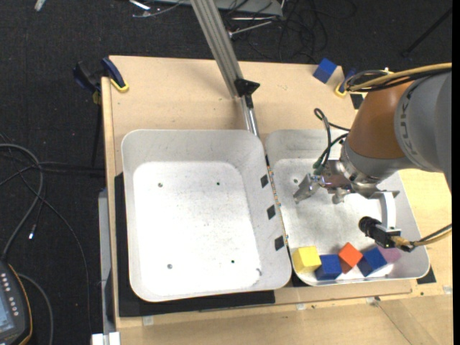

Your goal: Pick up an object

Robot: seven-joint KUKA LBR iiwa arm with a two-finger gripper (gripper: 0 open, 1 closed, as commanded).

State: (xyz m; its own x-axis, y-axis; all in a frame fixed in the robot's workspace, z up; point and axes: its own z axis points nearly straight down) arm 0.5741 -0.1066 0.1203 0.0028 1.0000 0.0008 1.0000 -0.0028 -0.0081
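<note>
From my seat I see the arm [402,124] reaching in from the right, its orange band sitting over the right bin [287,144]. The gripper [321,191] hangs above the middle of that bin's floor, with one metal finger [305,188] slanting out to the left and another [338,195] just beside it to the right. They look spread apart with nothing between them, though the wrist crowds the view, so I take that as probable rather than certain.

The objects to pick sit well apart from the gripper, bunched along the near edge of the right bin. A yellow cube [307,257] is leftmost, a blue cube [330,266] touches it on the right, then an orange cube [350,255], then a second blue block [372,261] and a pale purple piece [390,254] tucked against the bin's near right corner. A black cable fitting [374,228] on the arm hangs just above those last two.

The left bin [136,149] lies side by side with the right one. Another blue block [325,69] rests on the bench [180,85] beyond the bins.
</note>
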